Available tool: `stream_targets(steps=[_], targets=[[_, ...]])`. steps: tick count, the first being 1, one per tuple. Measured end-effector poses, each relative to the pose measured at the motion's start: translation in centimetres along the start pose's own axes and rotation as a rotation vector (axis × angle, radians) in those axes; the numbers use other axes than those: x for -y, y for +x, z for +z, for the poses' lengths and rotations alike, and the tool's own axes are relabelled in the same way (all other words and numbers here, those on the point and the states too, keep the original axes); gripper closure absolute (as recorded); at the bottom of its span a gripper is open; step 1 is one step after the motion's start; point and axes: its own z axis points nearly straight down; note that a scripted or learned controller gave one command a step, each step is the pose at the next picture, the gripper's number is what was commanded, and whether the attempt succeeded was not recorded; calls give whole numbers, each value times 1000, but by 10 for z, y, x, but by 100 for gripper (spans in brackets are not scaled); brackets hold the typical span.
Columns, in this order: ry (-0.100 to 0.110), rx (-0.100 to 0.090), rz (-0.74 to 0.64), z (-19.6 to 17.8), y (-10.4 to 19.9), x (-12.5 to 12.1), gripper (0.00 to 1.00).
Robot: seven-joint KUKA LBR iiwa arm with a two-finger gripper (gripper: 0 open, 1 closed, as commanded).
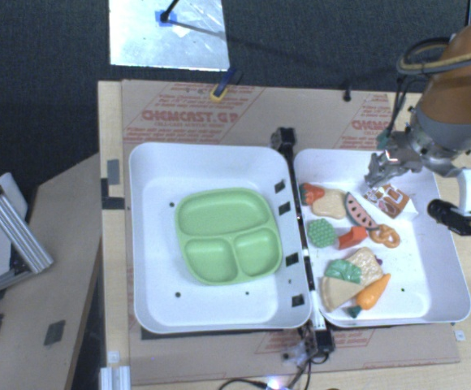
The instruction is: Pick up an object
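My gripper (379, 175) hangs over the far part of the right bin (438, 295), just above a brown and white wrapped snack (390, 199). Nothing shows between its fingers. Below and left of it lie a watermelon slice (357, 210), a pretzel (385, 236), a pale bread piece (330, 205) with a red bit (311, 192), a green broccoli-like piece (322, 232), a small red-orange pepper (352, 237), a sandwich (351, 276) and an orange carrot (373, 292).
The left bin (150, 295) holds a green three-compartment tray (224, 234). A black divider clip strip (294, 218) runs between the bins. The arm's grey body and orange band (463, 71) rise at the right.
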Motion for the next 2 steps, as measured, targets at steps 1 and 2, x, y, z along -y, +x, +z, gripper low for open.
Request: stream_targets(steps=[1, 2], targets=[[0, 0, -1, 8, 51, 1, 100], [-2, -1, -2, -3, 114, 6, 100]])
